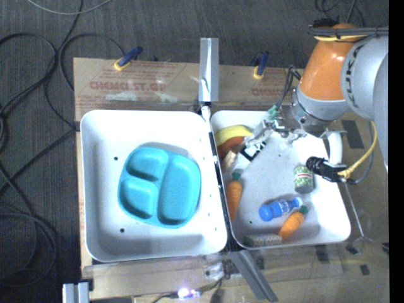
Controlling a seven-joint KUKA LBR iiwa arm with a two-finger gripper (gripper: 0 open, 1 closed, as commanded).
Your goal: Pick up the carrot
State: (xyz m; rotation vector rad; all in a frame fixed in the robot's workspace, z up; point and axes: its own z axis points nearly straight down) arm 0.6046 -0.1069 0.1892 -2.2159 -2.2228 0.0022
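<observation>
Two carrots point(234, 197) point(291, 224) lie below the gripper point(264, 134); its grip state is unclear, so descend centred over the nearer one.

Glossy white plastic bins point(101, 232) sit on matt cardboard point(139, 87); the blue tray point(161, 185) looks smooth plastic.

Arm point(353, 62) cut off at right edge; end effector point(265, 134) hides items beside banana point(232, 132), fingers unclear.

robot lab; clamped bench point(145, 87), floor cables point(38, 43)
</observation>
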